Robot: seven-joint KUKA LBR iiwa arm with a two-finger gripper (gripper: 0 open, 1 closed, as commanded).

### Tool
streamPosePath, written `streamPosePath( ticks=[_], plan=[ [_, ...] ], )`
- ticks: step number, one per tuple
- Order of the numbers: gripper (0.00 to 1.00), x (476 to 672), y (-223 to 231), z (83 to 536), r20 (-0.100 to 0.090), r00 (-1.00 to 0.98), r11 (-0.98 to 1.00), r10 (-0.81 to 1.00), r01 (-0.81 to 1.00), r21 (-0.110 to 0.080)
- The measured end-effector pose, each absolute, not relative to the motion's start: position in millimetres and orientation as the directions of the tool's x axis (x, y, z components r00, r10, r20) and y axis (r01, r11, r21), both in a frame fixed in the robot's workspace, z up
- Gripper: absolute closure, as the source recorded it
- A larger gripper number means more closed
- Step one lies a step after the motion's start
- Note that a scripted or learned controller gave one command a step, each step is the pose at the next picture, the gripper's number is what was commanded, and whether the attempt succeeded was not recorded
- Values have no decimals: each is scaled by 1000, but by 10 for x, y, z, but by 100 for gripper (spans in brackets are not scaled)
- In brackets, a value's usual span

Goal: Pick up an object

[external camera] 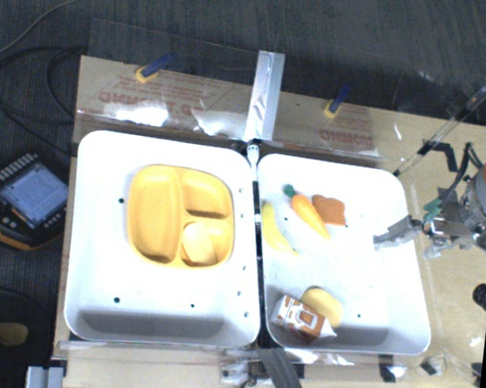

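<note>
End effector (414, 236) over right bin's (407, 292) bare right edge.

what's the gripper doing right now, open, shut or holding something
gripper: over the right edge of the right bin, nothing held; open or shut cannot be told.

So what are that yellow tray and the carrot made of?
The yellow tray looks like moulded plastic: one even colour, rounded compartment walls, a soft sheen. The carrot looks like a plastic toy, going by its smooth, flat orange and neat green tip, though the view is too coarse to rule out rubber or foam.
</note>
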State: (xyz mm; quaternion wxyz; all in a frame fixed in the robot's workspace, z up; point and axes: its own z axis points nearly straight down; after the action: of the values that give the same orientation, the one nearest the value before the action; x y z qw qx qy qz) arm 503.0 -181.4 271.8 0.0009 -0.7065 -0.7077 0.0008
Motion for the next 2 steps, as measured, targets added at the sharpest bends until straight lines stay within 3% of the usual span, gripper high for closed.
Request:
streamPosePath(
  ticks=[1, 2],
  plan=[
    [0, 5671, -1848, 2213, 1, 131, -131, 991, 991, -2],
    [0, 6335, -1783, 1239, -3, 388, -388, 922, 922, -3]
  ],
)
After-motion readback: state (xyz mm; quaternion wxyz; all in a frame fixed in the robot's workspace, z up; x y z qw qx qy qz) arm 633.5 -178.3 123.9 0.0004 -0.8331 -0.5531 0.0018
